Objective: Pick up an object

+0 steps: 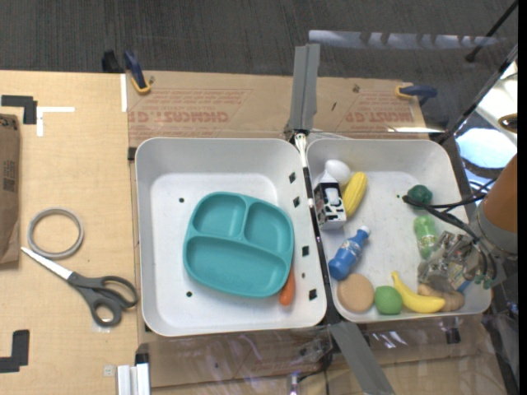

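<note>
My gripper [447, 263] is low in the right bin [387, 179], near its right wall, with the arm [502, 208] coming in from the right. It hangs just above a yellow banana [416, 297] and a beige object [454, 300], and beside a light green bottle [425, 230]. Also in this bin are a dark green piece [419, 194], a green ball [389, 299], a tan round object [356, 293], a blue bottle [348, 253], a corn cob [355, 192] and a white bottle with a black label [331, 196].
The left bin [156, 220] holds a teal divided plate [239, 243] with a carrot [287, 288] at its lower right edge. Scissors [86, 286] and a tape roll [55, 231] lie on the bench to the left. Black cables [449, 206] run to the wrist.
</note>
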`<state>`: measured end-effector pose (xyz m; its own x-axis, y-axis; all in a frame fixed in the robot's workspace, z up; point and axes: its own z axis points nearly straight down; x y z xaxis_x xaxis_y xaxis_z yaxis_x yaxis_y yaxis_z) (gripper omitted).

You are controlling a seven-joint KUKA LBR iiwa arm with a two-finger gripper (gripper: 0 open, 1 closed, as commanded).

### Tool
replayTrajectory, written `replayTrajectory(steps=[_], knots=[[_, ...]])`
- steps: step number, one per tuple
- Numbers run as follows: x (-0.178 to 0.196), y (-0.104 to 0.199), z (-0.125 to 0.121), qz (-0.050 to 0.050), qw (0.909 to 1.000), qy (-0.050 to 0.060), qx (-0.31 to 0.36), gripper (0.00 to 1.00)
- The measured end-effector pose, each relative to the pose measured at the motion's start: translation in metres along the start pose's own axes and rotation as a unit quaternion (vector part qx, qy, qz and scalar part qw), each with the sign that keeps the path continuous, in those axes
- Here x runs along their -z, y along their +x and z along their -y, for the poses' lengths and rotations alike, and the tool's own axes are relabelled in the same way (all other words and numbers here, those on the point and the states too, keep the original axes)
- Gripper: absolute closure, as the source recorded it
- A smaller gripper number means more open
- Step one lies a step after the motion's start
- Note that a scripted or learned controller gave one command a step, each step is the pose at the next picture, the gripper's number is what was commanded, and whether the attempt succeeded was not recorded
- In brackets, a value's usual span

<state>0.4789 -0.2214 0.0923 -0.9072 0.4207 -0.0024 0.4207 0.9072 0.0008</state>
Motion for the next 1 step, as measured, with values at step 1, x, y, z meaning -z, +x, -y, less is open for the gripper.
replayTrajectory(steps=[1], knots=[[0.0003, -0.1123, -0.0525, 0.001, 0.9980, 0.000, -0.063, 0.00]])
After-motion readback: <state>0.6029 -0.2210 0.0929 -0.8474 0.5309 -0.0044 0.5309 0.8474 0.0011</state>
